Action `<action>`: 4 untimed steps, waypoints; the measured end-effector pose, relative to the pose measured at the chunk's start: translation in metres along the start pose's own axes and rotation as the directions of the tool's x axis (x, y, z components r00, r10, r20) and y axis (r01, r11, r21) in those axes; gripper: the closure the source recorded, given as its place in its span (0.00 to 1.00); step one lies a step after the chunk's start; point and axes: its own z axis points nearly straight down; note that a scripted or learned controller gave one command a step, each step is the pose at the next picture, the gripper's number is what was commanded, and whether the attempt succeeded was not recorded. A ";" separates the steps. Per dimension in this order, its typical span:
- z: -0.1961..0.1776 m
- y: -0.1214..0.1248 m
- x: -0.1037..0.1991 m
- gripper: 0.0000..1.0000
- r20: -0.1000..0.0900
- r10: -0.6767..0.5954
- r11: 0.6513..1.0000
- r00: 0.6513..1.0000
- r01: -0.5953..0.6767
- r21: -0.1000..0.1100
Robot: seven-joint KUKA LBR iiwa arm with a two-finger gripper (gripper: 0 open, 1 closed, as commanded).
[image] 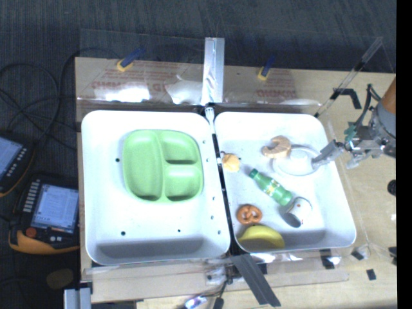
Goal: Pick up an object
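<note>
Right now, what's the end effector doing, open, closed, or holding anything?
End effector: cannot be told; it sits at the right bin's right rim.

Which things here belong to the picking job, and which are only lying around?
For the job: end effector; green bottle; pretzel; yellow banana; right bin.

Lying about: green divided plate in left bin; tablet beside the bench.

Even, bright overhead light washes out the 2 white bins (pixel 96 192), with glare on the clear sheeting (pixel 129 85); shadows are soft, detail slightly blurred.
</note>
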 end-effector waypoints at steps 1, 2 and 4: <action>0.065 0.010 0.000 0.00 0.002 -0.028 1.000 1.000 0.028 0.001; 0.147 -0.005 0.084 0.00 0.006 -0.256 0.967 0.967 0.256 -0.010; 0.054 0.000 0.172 1.00 0.001 -0.141 0.990 0.990 0.141 0.001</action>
